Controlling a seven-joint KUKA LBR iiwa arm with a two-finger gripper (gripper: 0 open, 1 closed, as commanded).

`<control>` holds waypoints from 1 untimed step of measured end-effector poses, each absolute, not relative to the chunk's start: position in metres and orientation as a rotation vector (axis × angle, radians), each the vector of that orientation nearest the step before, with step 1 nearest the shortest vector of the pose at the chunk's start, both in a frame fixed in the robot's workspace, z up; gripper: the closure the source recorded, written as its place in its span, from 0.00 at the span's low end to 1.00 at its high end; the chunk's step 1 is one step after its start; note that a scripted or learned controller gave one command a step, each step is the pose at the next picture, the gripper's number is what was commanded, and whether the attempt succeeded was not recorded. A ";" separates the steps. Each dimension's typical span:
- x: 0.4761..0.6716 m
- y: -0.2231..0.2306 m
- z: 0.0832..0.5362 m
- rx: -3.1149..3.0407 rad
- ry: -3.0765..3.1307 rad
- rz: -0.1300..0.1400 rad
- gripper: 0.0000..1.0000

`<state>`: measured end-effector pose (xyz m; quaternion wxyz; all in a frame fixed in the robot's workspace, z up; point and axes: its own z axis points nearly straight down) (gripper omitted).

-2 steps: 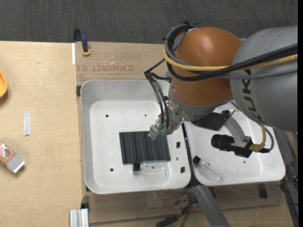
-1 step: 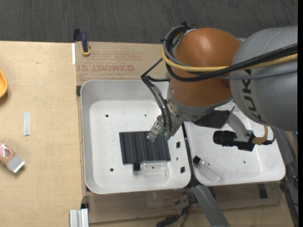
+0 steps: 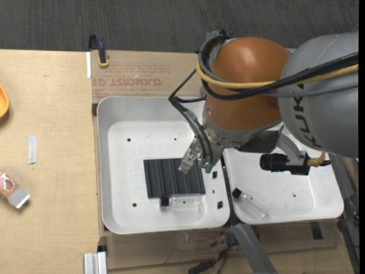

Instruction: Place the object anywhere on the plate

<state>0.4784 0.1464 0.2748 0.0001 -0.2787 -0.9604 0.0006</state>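
1. Since the end effector hangs over the dark ribbed plate in the left bin, the step in hand looks like the approach to a pick or a release; which one cannot be told.
2. A clear vial lies just beside the plate's near edge, and a second vial rests in the right bin.
3. To do it well, the arm should descend straight over the vial's middle, clear of the plate edge.
4. Whether the end effector is spread or pressed together cannot be told.
5. The arm reaches from the right, its orange band above the bins' divide, wrist tilted down and left.
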 end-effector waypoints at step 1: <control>0.479 0.137 0.272 -0.806 -3.038 0.000 1.00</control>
